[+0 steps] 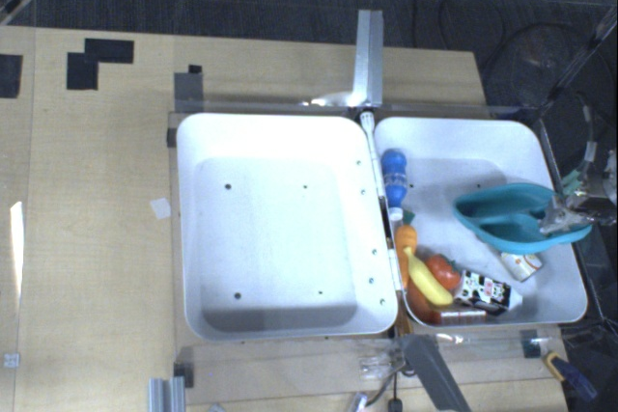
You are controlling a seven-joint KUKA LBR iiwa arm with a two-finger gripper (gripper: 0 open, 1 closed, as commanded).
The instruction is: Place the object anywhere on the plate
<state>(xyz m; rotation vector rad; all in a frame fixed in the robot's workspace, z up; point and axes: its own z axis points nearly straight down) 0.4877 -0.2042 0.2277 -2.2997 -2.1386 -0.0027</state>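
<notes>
A teal plate (pixel 517 215) is seen tilted in the right bin (pixel 463 140), its right rim at the end effector (pixel 570 212); whether the fingers are apart or together cannot be determined. A banana (pixel 428 282), tomato (pixel 444 269) and blue bottle (pixel 393 171) are located along the bin's left wall.

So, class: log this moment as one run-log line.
teal plastic plate: tilted, right white bin | gripper: at plate's right rim | yellow banana: in bin

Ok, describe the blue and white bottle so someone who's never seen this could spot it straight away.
Look in the right-hand white bin, along its left wall by the divider. The blue and white plastic bottle lies there, above the orange carrot-like toy and yellow banana-shaped toy; it's the only blue-capped item.
</notes>
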